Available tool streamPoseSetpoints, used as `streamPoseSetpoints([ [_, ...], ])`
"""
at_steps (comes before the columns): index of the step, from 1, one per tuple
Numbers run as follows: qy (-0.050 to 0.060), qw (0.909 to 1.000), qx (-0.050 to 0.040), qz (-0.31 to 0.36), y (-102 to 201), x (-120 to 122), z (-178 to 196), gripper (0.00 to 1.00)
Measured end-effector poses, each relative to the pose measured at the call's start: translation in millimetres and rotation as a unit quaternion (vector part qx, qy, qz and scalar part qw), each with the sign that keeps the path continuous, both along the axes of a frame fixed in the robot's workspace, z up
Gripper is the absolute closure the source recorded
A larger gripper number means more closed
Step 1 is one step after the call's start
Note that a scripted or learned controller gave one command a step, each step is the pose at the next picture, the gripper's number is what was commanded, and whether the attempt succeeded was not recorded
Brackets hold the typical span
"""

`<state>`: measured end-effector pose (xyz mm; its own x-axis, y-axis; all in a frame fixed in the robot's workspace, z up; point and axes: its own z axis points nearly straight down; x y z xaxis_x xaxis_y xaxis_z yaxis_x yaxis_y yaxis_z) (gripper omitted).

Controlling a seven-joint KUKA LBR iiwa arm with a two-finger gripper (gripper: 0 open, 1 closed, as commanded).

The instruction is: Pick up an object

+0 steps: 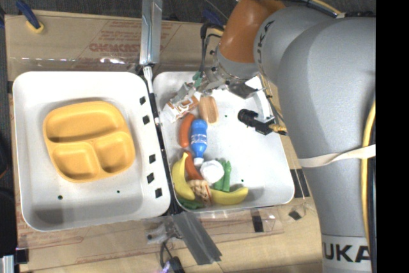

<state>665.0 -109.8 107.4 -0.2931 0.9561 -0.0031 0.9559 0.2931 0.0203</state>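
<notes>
Fruit is crowding the near end of the right bin (271, 156): a yellow banana (220, 195) is curling along the near wall, with green pieces (225, 181) and a white cap (211, 171) lying on it. A blue bottle (199, 136) is lying beside an orange sausage (185, 130), farther in. A tan bread roll (208, 109) is resting just beyond, near the gripper (203, 81), which is hanging over the bin's far left corner; whether its fingers are gripping anything cannot be told. The left bin (38, 201) is holding 1 yellow divided tray (88, 139).
</notes>
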Motion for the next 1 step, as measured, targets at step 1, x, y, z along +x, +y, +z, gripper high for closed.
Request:
streamPoseSetpoints([
  [1, 0.011, 0.9999, -0.0019, 0.009, -14.7, -109.8, -5.6, 0.00],
])
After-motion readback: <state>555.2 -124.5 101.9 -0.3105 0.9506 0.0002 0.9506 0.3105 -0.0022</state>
